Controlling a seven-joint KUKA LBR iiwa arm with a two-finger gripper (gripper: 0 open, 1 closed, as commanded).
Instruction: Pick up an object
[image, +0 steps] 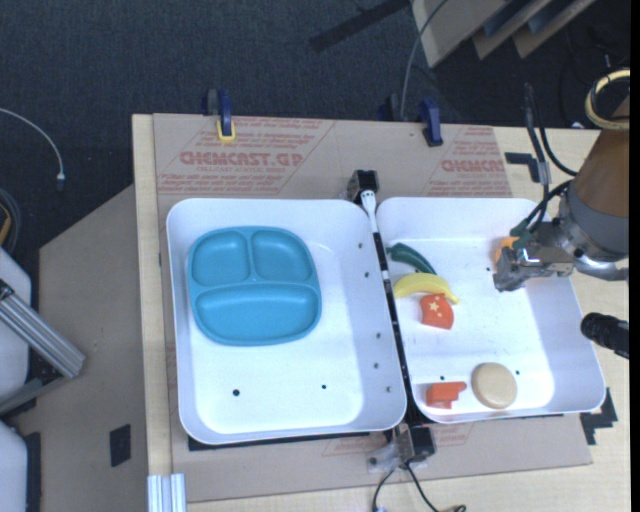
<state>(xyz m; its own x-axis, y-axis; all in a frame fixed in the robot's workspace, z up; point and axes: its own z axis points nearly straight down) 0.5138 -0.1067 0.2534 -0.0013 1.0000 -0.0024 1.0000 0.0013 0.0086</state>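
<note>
Gripper hovering over right bin, finger state impossible to tell. Banana lying left of it beside strawberry, long axis running roughly across bin, likely nearest target.

Brown board under bins: red "CHEMCAST" print, repeated at right; rest unreadable.

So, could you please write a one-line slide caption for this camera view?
KUKA arm's gripper over the right bin near toy food; a blue divided plate sits in the left bin.
</note>
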